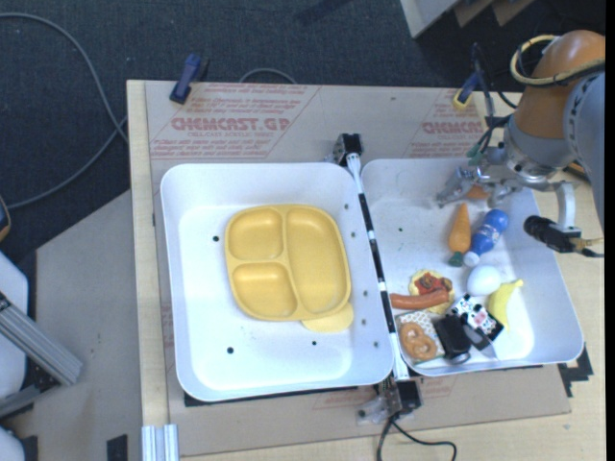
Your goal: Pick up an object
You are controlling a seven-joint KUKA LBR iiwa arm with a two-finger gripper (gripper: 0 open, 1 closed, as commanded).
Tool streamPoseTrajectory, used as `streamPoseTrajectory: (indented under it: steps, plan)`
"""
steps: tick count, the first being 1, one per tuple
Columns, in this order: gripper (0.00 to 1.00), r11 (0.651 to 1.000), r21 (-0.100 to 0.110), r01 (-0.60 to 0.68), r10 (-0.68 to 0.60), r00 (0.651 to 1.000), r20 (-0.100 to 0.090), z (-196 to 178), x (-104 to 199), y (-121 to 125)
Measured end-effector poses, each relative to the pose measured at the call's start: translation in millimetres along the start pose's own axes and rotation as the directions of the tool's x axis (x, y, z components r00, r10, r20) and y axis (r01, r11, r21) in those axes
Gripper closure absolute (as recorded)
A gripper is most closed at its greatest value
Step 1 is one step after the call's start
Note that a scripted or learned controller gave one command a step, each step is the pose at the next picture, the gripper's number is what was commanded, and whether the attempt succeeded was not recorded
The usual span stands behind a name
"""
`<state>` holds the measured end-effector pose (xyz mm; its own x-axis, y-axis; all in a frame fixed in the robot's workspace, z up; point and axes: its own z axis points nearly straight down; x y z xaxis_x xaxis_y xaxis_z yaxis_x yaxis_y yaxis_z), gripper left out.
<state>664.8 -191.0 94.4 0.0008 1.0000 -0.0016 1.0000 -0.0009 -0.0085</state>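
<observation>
My gripper [473, 192] hangs over the back of the right bin [404, 195], open, with its grey fingers splayed and nothing seen between them. Just below it lies an orange carrot [461, 227], with a blue bottle [488, 233] beside it on the right. Nearer the front are a white egg [484, 279], a yellow banana [504, 301], a round pizza-like toy [430, 284], a red sausage [420, 301], a pretzel [417, 339], a black object [452, 337] and a black-and-white toy [478, 318].
The left bin [192, 257] holds a yellow divided plate [288, 260]. A black clamp [348, 146] sits where the bins meet at the back. The arm's orange band [562, 60] rises at the upper right. A blue clip [185, 77] is on the board's far left corner.
</observation>
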Motion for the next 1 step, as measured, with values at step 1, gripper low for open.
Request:
streamPoseTrajectory:
  steps: [1]
  plan:
    - [1.00,1.000,-0.008,0.002,-0.002,1.000,-0.003,-26.6,79.2,-4.2]
